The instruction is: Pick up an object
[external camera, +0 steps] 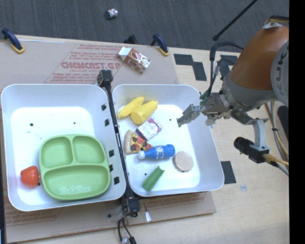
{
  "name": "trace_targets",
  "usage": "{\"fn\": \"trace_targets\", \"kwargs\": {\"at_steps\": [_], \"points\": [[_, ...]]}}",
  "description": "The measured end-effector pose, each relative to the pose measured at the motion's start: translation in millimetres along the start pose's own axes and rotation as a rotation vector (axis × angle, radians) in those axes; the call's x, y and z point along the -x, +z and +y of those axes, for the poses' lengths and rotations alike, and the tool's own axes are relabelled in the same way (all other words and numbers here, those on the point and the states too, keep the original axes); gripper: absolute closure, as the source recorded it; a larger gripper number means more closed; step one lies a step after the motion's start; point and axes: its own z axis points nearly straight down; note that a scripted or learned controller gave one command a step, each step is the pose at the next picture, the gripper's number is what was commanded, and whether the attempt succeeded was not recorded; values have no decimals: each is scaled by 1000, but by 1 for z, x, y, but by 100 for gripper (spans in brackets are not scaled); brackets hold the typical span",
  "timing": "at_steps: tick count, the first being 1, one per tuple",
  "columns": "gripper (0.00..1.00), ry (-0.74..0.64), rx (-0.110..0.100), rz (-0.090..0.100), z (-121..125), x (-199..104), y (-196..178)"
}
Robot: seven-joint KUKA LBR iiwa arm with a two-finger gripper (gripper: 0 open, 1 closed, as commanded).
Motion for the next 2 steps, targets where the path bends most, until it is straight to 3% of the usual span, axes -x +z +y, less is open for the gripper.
{"fn": "trace_targets", "kwargs": {"at_steps": [1,2], "points": [[0,-1,-2,1,-54,-12,109],[0,-1,0,0,93,-47,176]]}}
